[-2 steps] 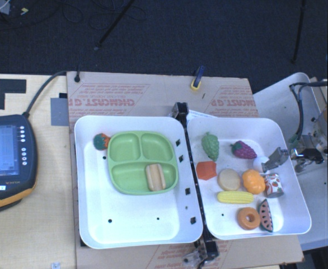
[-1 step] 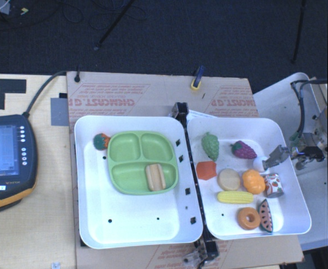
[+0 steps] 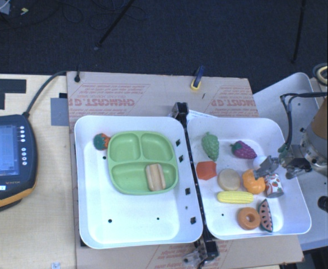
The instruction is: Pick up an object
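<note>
The arm [image 3: 315,144] comes in from the right and its claw [image 3: 268,170] hangs low over the right bin [image 3: 290,144], near the right side. I cannot tell if the claw is apart or together, because the parts are dark and small there.

Just under the claw and a little to the left lies an orange fruit [image 3: 253,182]; the claw tip seems to touch its far right edge, but I do not see the fruit held. Just right of the fruit, near the claw, is a small white box [image 3: 273,186] with red marks.

Other things in the right bin: a green leafy piece [image 3: 211,146] at the far left, purple grapes [image 3: 244,149] to its right, a red block [image 3: 206,170], a beige round piece [image 3: 229,179], a yellow corn [image 3: 235,197], a donut [image 3: 248,218] and a melon slice [image 3: 265,215] at the near side.

In the left bin [image 3: 130,223] there is a green tray [image 3: 141,161] with sections, and a hot dog [image 3: 155,177] lies in its near right section. A small red and green toy [image 3: 101,141] sits beside the tray's far left corner.

A tablet [image 3: 7,161] lies on the bench at the left.
</note>
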Motion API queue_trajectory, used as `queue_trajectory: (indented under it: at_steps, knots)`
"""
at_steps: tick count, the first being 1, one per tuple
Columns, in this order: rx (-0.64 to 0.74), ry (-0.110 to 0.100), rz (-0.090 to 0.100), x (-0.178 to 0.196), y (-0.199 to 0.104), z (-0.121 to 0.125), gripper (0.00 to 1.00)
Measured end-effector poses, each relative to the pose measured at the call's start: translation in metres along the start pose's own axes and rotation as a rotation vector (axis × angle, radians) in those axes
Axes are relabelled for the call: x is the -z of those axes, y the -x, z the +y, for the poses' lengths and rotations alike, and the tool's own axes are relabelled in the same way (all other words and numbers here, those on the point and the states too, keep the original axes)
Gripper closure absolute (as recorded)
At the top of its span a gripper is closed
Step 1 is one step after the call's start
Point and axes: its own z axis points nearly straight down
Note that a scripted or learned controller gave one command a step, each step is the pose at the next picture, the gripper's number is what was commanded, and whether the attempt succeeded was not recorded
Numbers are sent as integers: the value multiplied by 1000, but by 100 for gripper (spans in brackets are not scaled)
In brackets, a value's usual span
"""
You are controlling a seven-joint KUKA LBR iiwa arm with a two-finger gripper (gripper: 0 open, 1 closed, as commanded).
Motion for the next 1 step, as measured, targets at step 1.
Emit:
queue_trajectory:
  at_steps: [1]
  knots:
    - [-1, -2, 1, -62, 2, 5, 0]
